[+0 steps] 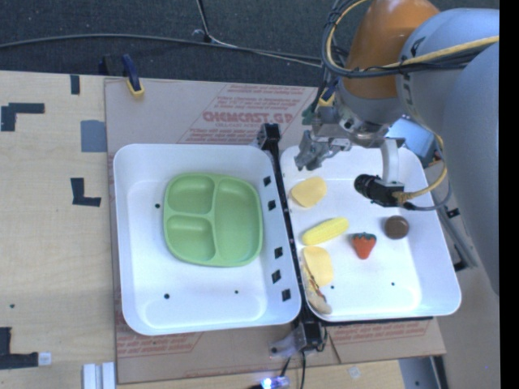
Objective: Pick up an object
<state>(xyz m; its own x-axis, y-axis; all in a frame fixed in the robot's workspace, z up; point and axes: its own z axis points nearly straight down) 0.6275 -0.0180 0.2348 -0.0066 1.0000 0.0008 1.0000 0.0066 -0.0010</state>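
- We count two white bins on the bench: a left bin (pixel 138 298) and a right bin (pixel 430 298).
- In the left bin we see one thing, a green divided plate (pixel 213 220), and we make out three compartments in it.
- Over to the right bin, and we count five loose objects there.
- One pale yellow round piece (pixel 309 191).
- One yellow corn cob (pixel 325 231).
- One strawberry (pixel 364 245).
- One small brown ball (pixel 396 227).
- One yellow piece with a browned end (pixel 318 275) at the bin's near-left edge; we can't tell what it is.
- One arm, one gripper (pixel 312 154).
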